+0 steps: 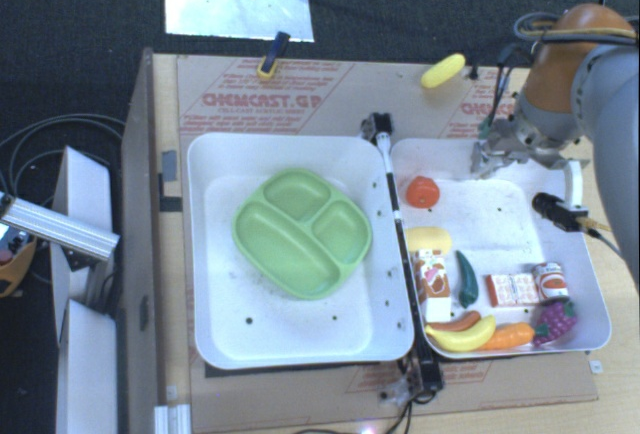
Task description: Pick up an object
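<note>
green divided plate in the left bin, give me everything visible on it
The green divided plate is pale green, looks like moulded plastic, and has rounded corners and three compartments: one long, two smaller. It lies flat, turned at a slant to the bin walls, near the middle of the left white bin, resting on its floor. Nothing sits in its compartments, and nothing else touches it.

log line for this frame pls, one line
phase: approach | gripper: over right bin far edge, nothing seen held | nearest: tomato | left bin: green tray

Overhead slanted view, both bins (300, 147)
</note>
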Controlling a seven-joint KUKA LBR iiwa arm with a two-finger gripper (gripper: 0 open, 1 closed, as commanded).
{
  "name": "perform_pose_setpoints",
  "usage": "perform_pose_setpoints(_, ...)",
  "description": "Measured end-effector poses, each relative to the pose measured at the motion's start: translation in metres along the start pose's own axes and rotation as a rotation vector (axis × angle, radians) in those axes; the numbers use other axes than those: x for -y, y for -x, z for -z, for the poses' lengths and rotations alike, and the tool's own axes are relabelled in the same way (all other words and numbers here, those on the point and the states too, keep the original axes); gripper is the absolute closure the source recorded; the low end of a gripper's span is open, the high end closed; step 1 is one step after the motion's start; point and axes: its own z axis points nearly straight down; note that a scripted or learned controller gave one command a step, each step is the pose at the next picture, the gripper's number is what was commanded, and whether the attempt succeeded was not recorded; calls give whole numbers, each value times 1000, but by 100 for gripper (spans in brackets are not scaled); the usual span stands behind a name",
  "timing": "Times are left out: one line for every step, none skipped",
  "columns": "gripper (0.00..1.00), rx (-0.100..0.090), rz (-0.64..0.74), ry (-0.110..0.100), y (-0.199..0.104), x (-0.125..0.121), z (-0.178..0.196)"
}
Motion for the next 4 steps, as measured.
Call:
perform_pose_setpoints(100, 2, 5, 4, 0, -1, 11)
perform_pose_setpoints(100, 4, 10, 7, 0, -3, 23)
perform_pose_setpoints(100, 6, 15, 11, 0, -4, 34)
perform_pose_setpoints(100, 8, 19, 15, 1, -5, 45)
